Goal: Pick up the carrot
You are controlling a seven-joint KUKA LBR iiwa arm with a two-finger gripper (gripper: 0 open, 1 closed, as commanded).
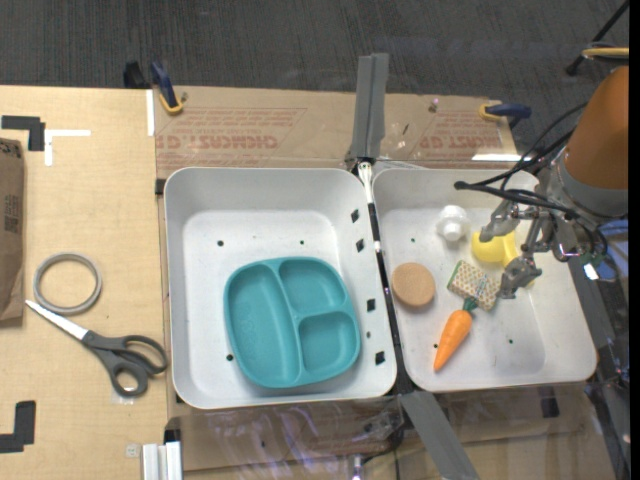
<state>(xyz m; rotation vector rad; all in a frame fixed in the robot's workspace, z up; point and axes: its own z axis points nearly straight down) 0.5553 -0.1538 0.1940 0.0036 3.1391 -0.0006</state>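
Two shallow white bins sit side by side on a bench. In the right bin (560, 353), nearest the front edge, lies one orange carrot (453, 338), tilted, its green top pointing up and to the right, with bare bin floor on its right and toward the front right corner. The carrot's top touches one small patterned square (474, 284). Just left of these rests one round tan disc (412, 284), close to the bin's left wall. Farther back sit one yellow object (494, 248) and one small white object (452, 224). The gripper (512, 258) hangs over the yellow object and the patterned square, fingers spread apart, with nothing between them. The left bin (200, 218) holds one teal three-compartment tray (292, 321). On the bench to the left lie one pair of scissors (105, 348) and one tape roll (67, 282).
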